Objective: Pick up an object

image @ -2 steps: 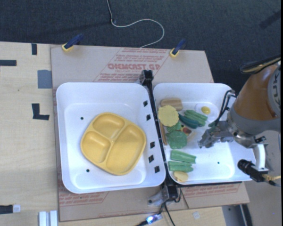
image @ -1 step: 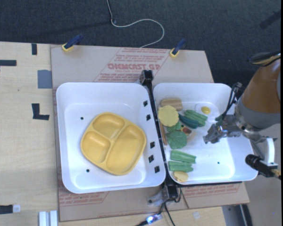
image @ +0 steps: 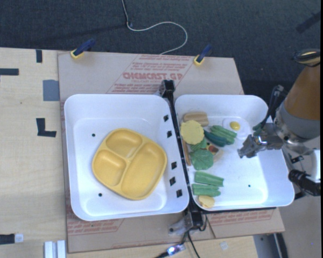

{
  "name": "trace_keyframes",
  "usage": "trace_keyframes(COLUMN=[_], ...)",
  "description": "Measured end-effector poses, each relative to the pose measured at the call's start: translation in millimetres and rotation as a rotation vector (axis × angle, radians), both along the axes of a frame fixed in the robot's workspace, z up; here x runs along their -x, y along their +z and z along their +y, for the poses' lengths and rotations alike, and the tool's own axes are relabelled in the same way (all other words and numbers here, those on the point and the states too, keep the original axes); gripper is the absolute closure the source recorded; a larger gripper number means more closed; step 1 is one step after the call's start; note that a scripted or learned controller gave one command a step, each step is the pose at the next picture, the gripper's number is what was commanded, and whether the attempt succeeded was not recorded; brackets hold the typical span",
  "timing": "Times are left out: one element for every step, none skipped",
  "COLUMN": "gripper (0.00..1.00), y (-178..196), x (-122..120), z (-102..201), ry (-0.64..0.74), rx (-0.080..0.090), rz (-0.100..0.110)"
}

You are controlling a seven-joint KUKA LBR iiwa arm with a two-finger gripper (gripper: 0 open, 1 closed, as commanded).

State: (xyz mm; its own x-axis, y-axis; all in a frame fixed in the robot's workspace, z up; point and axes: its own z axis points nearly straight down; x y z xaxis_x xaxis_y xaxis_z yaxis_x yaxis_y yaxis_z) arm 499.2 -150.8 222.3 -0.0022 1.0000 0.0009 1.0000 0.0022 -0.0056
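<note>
In the camera view, two shallow white bins are seen side by side on the worktop [image: 21,160], over a sheet of cardboard [image: 151,74]. The left bin [image: 78,109] holds a yellow divided plate [image: 129,163]. The right bin [image: 272,190] holds a cluster of toy food pressed toward its left wall: a tan bread-like piece [image: 195,116], a yellow ridged round slice [image: 192,132], a dark green pod-shaped piece [image: 220,135], a small fried egg [image: 234,126], a green leafy piece [image: 202,158], two green sticks [image: 208,183], and a pale yellow piece [image: 206,201] at the near edge.

The end effector [image: 248,147] is seen low over the bare middle of the right bin, just beside the cluster's right edge and apart from every piece. Nothing is seen between its fingers; whether they are spread or closed cannot be told from this angle.

No object has been picked yet, so the approach appears to be the step in hand. It would be done well by choosing a piece with free space on both sides, such as the dark green pod-shaped piece or the fried egg, which lie nearest. The fingers should be centred across the narrow dimension, and neighbouring pieces should not be pushed.
</note>
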Motion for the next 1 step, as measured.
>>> trace_keyframes(gripper=[1.00], y=[-0.9], x=[-31.2], z=[30.2], ry=[0.002], rx=[0.000], rz=[0.002])
